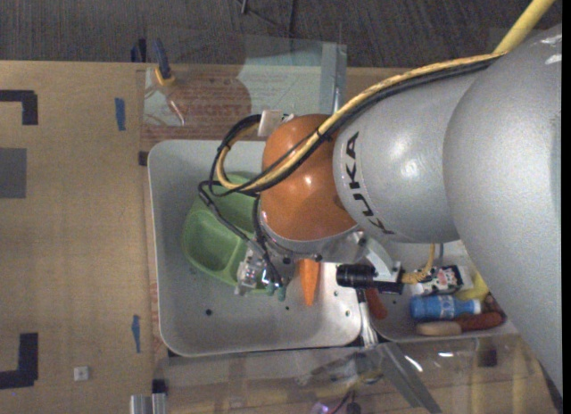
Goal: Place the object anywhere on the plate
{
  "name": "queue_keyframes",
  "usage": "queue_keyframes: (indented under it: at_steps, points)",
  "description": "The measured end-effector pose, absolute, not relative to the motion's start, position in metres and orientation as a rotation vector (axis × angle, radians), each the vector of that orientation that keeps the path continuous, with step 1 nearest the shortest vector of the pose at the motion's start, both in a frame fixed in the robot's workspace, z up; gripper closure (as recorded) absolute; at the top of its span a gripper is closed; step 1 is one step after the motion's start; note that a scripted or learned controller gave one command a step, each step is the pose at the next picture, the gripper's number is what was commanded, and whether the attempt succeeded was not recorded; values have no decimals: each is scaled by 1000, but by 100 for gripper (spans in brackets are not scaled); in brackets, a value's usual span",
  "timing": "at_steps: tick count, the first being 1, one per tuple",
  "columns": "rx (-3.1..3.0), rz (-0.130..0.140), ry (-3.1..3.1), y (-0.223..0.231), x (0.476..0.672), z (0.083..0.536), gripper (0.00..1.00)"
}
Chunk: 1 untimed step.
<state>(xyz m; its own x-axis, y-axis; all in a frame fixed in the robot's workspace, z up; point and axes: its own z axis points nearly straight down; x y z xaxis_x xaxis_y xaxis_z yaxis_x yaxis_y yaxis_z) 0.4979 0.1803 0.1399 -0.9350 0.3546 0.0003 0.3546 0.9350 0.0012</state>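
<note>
A green plate (pixel 212 241) lies in the left white bin (pixel 183 318), partly hidden under the arm's orange band. My gripper (pixel 256 275) hangs low over the plate's near right edge, and the wrist covers most of it. An orange carrot-shaped object (pixel 309 281) lies on the bin floor just right of the gripper, apart from the plate. Nothing shows as held.
The right bin (pixel 385 326) holds a blue-and-white bottle (pixel 443 306), a red sausage-like item (pixel 464 324), a yellow piece (pixel 475 289) and a small dark figure (pixel 444 277). The big grey arm (pixel 464 162) covers most of that bin. A clear panel (pixel 268 78) stands behind the left bin.
</note>
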Motion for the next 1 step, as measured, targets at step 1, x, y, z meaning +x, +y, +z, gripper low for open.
queue_keyframes:
  at_steps: [1]
  points:
    - [-811,-3,-3038,158,480,180,100]
